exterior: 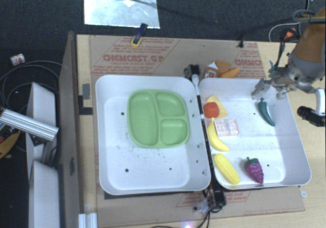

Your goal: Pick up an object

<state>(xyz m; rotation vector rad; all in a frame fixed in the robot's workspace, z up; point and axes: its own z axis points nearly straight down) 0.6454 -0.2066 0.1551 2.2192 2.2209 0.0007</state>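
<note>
White bins sit side by side on the surface; the pincer (270, 89) hovers at the right bin's (295, 171) far right corner.
Its fingers look spread, clamped on nothing, just above a green pepper (266, 112). Tomato (211, 110), banana (217, 139), corn (226, 168) and grapes (254, 169) lie nearby; a green plate (157, 118) fills the left bin (112, 171).

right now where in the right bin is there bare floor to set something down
The right bin has bare floor in its middle, bordered by the green pepper, the grapes and the small card. Its left edge is crowded: tomato, banana and corn. The gripper hangs over the top right corner.
</note>
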